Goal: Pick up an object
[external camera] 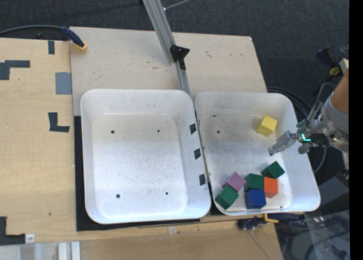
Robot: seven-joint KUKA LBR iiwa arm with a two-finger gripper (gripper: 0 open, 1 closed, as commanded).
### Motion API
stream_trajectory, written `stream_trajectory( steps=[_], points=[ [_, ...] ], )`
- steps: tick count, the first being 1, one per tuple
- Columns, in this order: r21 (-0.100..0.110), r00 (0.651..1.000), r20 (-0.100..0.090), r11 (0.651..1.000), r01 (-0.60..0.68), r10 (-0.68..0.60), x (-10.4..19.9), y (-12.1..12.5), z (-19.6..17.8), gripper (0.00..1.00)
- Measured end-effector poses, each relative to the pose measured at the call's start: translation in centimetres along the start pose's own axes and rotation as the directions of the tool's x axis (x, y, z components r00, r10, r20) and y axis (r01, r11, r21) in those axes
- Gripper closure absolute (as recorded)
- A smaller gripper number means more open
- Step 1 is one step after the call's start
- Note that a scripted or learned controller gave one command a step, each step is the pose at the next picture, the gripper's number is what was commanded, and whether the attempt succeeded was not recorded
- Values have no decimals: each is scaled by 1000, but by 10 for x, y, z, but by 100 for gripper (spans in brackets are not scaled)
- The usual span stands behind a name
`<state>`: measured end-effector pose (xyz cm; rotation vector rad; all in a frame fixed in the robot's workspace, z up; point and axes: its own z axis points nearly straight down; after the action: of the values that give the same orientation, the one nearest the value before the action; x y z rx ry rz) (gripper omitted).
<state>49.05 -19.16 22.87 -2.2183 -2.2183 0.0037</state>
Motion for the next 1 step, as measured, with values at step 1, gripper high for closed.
stream_trajectory(
  steps=[1],
  points=[
    [-3,1000,1,1000,2,-2,0,1,-2,0]
  ],
)
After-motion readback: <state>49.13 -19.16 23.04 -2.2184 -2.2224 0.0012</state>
